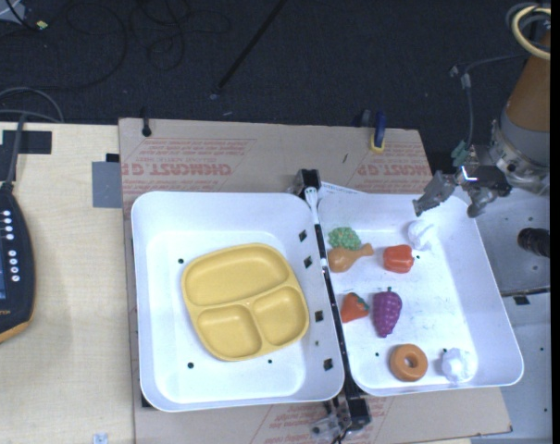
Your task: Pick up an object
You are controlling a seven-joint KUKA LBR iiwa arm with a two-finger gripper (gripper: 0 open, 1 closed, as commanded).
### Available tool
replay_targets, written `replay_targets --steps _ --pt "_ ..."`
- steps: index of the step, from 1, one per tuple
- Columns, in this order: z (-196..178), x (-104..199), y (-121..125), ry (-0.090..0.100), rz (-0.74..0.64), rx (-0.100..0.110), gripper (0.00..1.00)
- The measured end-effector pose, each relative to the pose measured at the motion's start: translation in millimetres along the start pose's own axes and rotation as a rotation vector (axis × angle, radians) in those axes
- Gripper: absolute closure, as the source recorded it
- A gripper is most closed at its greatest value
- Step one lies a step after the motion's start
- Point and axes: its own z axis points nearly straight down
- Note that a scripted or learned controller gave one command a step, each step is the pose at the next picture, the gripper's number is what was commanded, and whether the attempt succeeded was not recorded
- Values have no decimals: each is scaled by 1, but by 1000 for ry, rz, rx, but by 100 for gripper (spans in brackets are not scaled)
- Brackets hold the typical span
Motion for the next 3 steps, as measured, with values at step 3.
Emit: replay_targets --steps 3 --pt "-127 73 -100 -1 -3 -15 100"
